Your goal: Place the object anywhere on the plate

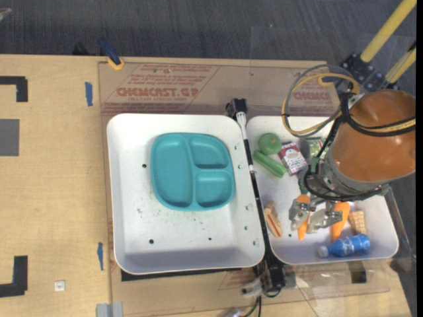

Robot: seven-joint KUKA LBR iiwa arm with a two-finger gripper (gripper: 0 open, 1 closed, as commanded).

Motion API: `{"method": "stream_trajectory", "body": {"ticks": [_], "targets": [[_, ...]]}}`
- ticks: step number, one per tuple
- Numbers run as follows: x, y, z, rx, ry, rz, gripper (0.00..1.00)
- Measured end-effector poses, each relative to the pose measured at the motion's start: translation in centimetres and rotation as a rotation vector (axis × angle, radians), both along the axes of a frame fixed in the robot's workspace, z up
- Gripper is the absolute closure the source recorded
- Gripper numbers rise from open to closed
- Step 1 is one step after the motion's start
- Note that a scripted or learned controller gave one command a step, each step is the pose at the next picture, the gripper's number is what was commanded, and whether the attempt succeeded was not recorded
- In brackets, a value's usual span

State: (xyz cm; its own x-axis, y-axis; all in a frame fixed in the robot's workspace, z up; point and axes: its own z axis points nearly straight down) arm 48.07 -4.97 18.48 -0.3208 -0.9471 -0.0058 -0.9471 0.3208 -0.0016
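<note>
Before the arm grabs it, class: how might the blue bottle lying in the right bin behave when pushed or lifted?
The blue bottle lies on its side and looks rounded, so a push would probably roll it. It looks like small toy plastic, likely light and stiff. Its smooth surface might slip between fingers.

Arm [373, 137] cut off at right edge, covering much of right bin [390, 233]. Gripper [310, 215] fingers lost among orange toys [338, 218]; opening unreadable. Red packet [291, 157] label too small to read.
</note>
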Motion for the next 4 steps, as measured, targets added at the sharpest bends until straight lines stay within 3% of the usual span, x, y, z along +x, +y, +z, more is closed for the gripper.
{"method": "stream_trajectory", "body": {"ticks": [1,2,3,4], "targets": [[0.4,9.8,8.5,0.002,-0.008,-0.105,1.0],[6.8,14.7,5.8,0.003,0.0,-0.122,1.0],[7.6,24.0,7.3,0.006,-0.003,-0.195,1.0],[7.7,23.7,7.2,0.003,-0.003,-0.201,0.0]]}}
